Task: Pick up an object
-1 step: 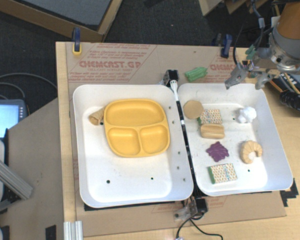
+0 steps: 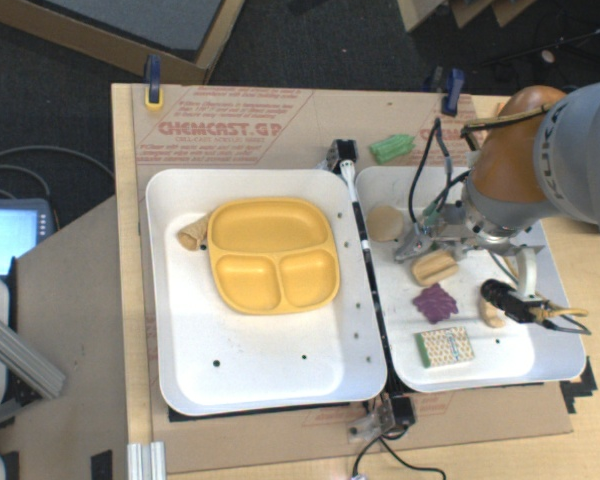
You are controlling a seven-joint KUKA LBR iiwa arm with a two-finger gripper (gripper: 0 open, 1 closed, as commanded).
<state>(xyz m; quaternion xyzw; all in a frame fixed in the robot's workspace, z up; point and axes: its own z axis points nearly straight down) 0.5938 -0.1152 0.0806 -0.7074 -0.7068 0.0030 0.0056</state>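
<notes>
- Camera view looks down at a slant on a brown surface (image 2: 220,128) that carries two white bins side by side.
- In the left bin (image 2: 180,348) we see a yellow divided plate (image 2: 273,253). A small tan lump (image 2: 191,234) touches its left edge.
- A green piece (image 2: 392,148) lies on the surface, just past the far rim of the right bin (image 2: 510,366).
- Inside the right bin, a pale round disc (image 2: 384,224) sits near the left wall.
- The tan block (image 2: 435,267) lies just right of the disc, with a purple lump (image 2: 437,302) near it and a patterned card (image 2: 445,347) closest to the front rim.
- The tool (image 2: 427,240) sits low over the far end of the tan block. We cannot tell whether it is apart, together, or touching the block.
- A small tan piece (image 2: 493,314) lies further right, well apart from the block.
- The grey arm (image 2: 570,158) comes in from the right above the bin.
</notes>
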